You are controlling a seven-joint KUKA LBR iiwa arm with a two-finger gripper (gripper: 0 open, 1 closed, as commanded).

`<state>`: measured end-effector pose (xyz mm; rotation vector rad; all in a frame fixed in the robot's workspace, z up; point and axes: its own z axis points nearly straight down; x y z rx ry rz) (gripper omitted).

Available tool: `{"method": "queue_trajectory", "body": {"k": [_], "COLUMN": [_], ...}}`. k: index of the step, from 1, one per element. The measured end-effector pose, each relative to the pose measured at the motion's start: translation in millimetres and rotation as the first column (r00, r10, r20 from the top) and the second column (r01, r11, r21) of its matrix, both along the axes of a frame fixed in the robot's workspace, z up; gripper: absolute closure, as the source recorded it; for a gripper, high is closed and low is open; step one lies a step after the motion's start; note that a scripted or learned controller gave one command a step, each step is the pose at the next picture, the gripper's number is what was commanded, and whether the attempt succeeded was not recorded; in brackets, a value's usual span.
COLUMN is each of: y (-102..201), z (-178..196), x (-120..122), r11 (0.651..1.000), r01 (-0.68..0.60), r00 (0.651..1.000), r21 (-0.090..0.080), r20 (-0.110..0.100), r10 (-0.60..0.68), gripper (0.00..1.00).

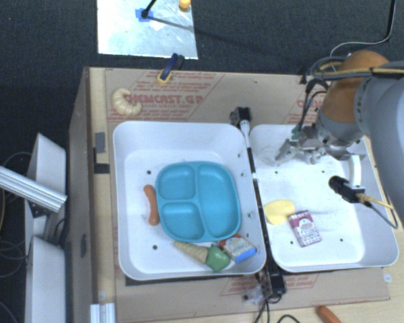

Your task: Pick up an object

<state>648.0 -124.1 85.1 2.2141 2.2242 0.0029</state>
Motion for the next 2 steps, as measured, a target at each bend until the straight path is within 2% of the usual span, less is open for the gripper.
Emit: {"method": "queue_trajectory", "body": {"k": [1,2], "y": [-27.5,33.3], "z": [6.8,1.6], "x": [-104.4,-129.8], "r11": [1.000,1.000], "r01": [0.004,0.004], "r00": [1.000,1.000], "r21": [0.000,-0.001], "r20": [-0.004,0.003], "r10": [-0.004,-0.004], "gripper": [0.00,0.00]}}
